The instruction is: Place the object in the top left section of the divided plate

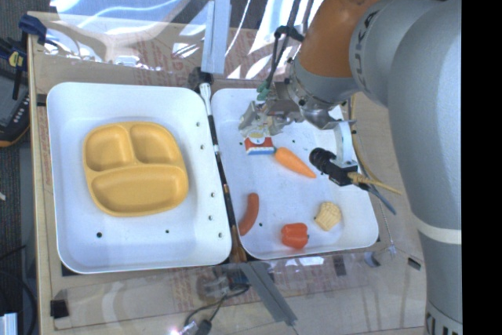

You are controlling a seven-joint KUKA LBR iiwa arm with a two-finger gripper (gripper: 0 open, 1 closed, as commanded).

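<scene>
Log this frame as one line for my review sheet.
gripper: over right bin, above small carton | fingers: unclear | carrot, sausage in right bin | plate in left bin: nothing on it

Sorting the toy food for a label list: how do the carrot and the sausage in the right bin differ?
The carrot is orange and tapers to a point; the sausage is reddish brown with rounded ends. The carrot lies mid-bin near the gripper; the sausage lies by the bin's left wall, nearer the divided plate. Both lie flat, slanted, untouched.
</scene>
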